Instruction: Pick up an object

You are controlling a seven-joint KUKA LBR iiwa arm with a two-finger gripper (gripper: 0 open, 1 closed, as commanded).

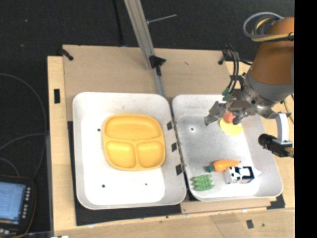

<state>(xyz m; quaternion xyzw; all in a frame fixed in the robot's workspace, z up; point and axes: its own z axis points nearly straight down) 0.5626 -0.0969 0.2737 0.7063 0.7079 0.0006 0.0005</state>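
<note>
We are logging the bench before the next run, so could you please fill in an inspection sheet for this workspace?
Surface: wooden bench bearing a left bin and a right bin, both white, side by side.
Job's things: in the right bin, an orange carrot, a green toy, a black-and-white block, a yellow piece under the hand.
Clutter: yellow divided tray in the left bin.
Grippers: hand low over the right bin's far part; an orange-pink item sits at it, grasp unclear.
Cables: black cables on the floor at left.
Surroundings: metal pole, a screen at lower left.
</note>
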